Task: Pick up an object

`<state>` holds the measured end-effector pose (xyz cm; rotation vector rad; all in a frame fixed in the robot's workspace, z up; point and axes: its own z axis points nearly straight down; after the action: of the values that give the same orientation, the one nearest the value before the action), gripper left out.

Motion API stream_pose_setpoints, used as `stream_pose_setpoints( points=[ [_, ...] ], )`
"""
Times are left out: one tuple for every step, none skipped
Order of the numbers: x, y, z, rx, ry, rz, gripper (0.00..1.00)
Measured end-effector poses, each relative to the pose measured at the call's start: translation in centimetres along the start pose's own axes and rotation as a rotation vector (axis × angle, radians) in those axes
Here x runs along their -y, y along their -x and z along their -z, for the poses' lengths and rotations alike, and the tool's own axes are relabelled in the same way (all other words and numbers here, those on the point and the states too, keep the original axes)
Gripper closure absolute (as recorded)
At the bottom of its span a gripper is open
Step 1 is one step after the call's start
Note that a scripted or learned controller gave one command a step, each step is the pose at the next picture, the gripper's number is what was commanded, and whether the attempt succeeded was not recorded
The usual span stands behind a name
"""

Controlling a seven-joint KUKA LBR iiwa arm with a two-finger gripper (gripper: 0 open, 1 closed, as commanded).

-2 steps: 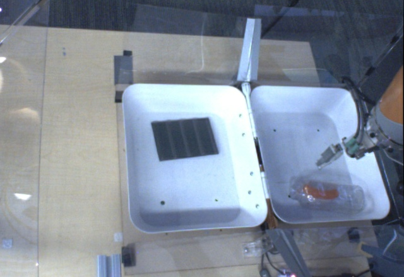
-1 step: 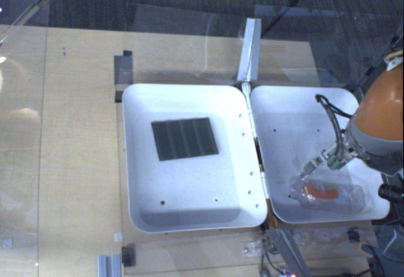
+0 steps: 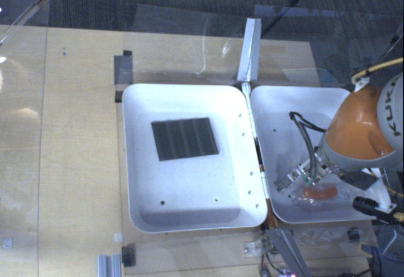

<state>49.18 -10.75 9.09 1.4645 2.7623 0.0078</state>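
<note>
The only thing worth taking is the small reddish-orange object (image 3: 320,193), lying flat on the floor of the right bin (image 3: 278,111), toward its near wall. Around it there seems to be something clear and crinkled, perhaps a wrapper, though it is too blurred for me to be sure. My gripper (image 3: 307,176) hangs just up and to the left of it, very close, low in the bin; I cannot tell whether my jaws are spread or pressed together, since the metal parts blur into each other, and nothing shows between them.

I judge I am in the final approach, not yet gripping. To do this well I should shift slightly toward the object's middle, so it sits squarely between the jaws and not at one tip. Its long side runs roughly left to right, so closing across the short side looks the safer choice. I should go down until I nearly touch the bin floor, close slowly, then lift straight up. The clear stuff may slip or crumple, which could leave me holding nothing.

My black cable (image 3: 302,125) loops above the gripper, and my orange band (image 3: 358,130) covers the right part of the bin. The left bin (image 3: 136,143) holds only a dark ribbed mat (image 3: 185,138), well apart. Both bins rest on the pale wooden desk (image 3: 69,143)
</note>
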Motion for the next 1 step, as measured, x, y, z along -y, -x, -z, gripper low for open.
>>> stream_pose_setpoints(
  points=[
    [-0.4, 0.15, 1.26, 0.006, 0.009, -0.001, 1.0]
  ],
)
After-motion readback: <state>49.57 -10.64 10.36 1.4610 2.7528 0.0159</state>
